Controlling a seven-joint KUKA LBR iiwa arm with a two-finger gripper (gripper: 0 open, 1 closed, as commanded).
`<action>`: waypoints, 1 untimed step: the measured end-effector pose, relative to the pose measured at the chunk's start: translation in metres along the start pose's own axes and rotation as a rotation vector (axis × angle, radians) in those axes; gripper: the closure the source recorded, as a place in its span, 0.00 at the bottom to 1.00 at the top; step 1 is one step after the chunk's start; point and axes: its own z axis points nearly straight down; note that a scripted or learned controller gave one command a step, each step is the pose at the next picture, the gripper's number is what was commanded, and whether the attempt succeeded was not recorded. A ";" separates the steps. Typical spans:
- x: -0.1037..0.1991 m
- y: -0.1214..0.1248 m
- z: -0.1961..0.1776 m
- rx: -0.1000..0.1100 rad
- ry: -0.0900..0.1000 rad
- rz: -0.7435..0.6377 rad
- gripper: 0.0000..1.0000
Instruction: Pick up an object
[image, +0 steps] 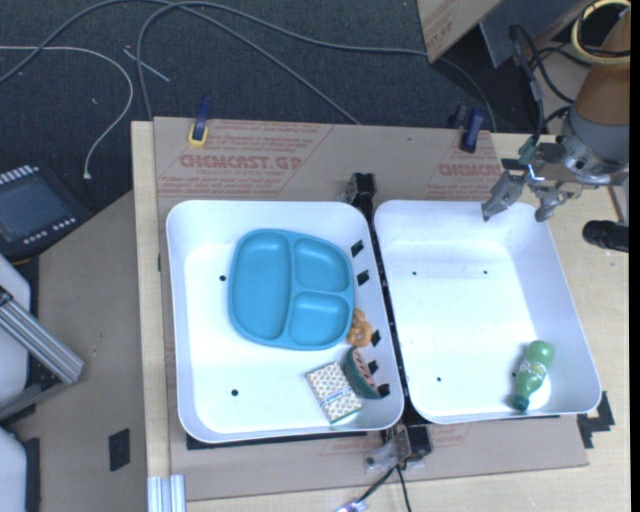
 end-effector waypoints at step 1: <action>0.001 0.003 -0.009 -0.014 -0.003 -0.003 0.00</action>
